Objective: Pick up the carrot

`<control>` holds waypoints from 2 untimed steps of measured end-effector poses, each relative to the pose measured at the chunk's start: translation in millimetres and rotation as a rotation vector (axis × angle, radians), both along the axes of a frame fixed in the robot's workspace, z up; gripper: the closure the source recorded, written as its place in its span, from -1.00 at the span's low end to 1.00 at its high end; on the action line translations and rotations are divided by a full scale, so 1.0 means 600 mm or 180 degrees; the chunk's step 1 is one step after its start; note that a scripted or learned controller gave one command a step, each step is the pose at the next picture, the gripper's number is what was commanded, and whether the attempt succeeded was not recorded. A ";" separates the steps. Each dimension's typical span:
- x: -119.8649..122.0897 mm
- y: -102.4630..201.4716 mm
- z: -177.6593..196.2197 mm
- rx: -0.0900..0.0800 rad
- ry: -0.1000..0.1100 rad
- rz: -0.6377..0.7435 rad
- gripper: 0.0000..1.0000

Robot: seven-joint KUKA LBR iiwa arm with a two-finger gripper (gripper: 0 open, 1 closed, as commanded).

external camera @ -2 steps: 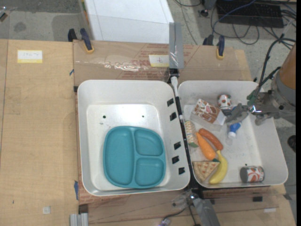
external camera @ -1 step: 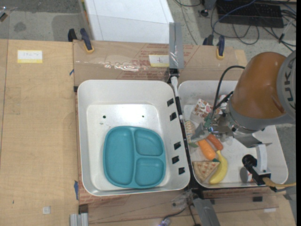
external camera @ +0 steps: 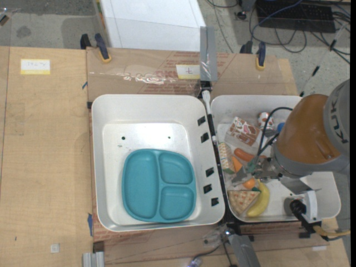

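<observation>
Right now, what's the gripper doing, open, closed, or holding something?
Gripper: down in the right bin among the food, by the carrot; open or closed cannot be told.

Not much here can actually be read. The grey arm [external camera: 340, 124] shows part of its maker's name, the letters "KU", at the right edge. A small white label [external camera: 188, 70] on the cardboard behind the bins bears a mark like a "7" or "T". The yellowish label [external camera: 35, 66] on the bench is too blurred to read.
</observation>
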State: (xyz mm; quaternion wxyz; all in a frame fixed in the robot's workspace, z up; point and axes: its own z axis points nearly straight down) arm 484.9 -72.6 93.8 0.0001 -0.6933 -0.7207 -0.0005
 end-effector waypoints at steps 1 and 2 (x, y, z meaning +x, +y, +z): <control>0.000 -0.003 0.015 -0.0001 -0.0004 -0.0020 1.00; 0.059 0.137 0.162 -0.0001 0.0003 -0.0361 1.00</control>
